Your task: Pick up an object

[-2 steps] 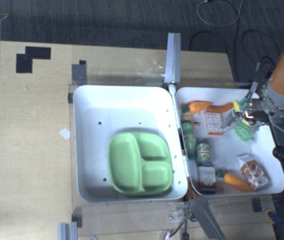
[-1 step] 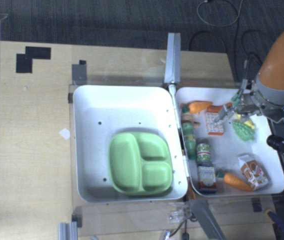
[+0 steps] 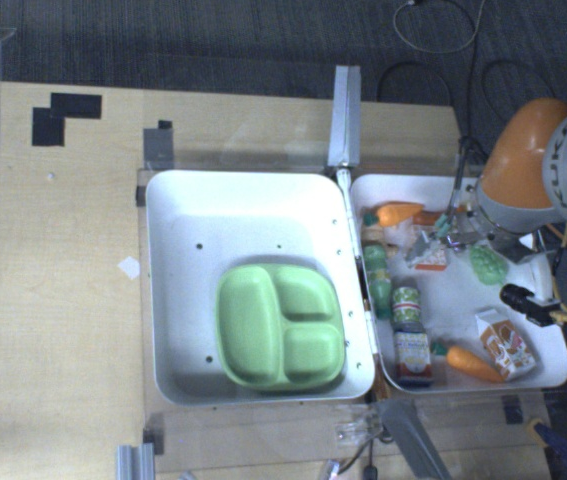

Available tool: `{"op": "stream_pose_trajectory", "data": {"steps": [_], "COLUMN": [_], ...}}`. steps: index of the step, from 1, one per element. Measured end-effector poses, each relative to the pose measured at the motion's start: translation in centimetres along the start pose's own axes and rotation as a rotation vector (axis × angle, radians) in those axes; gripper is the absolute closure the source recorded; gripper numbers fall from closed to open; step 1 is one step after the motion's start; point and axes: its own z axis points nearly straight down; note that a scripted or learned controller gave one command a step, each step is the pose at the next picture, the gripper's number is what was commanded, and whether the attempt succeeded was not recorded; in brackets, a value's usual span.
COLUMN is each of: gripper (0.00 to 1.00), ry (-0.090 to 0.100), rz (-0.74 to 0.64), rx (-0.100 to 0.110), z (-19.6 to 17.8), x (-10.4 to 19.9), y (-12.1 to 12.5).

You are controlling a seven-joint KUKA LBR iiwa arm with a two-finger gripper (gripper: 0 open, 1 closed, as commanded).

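1. Right bin (image 3: 560,366): a carrot (image 3: 471,362) lies flat near the front, tip pointing right.
2. Just beside it, a small printed carton (image 3: 508,347) lies tilted.
3. Two jars (image 3: 407,306) sit along the left wall.
4. Orange item (image 3: 399,213) at the back; pale green piece (image 3: 486,265) mid-right.

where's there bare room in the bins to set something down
The left bin has a wide bare floor above and left of the green divided plate. The right bin is crowded; its main bare patch lies between the jar and the small carton. The end effector works its cluttered top.
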Motion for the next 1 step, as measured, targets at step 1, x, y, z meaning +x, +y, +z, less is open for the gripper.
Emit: {"op": "stream_pose_trajectory", "data": {"steps": [1], "gripper": [1.00], "ry": [0.000], "rz": [-0.002], "rx": [-0.006], "z": [-1.18], "x": [0.13], "y": [0.27]}}
